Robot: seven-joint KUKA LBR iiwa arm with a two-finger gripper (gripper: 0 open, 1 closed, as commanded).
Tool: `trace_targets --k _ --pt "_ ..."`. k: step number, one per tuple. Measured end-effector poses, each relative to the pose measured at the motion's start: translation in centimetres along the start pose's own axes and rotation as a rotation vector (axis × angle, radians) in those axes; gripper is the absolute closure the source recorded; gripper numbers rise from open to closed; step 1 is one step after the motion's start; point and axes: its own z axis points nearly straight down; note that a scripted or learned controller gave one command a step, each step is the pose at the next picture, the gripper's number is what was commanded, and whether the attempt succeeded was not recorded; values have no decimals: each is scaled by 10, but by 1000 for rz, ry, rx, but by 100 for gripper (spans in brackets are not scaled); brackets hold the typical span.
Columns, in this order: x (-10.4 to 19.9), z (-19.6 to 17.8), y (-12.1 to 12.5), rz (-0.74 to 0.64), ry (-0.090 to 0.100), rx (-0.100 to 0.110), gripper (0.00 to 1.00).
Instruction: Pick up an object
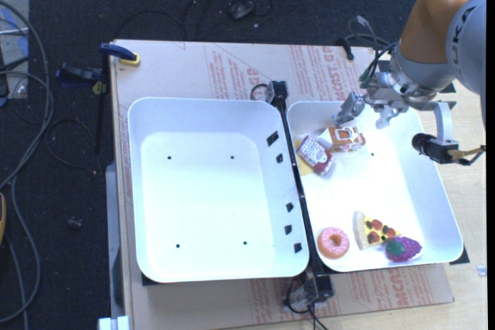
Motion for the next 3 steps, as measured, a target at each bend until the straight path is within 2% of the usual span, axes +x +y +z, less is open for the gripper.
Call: trace_targets --k 1,3 --pt "0 -5 2 -1 -1 -9 0" --pt "-4 79 -3 0 -1 -10 0"
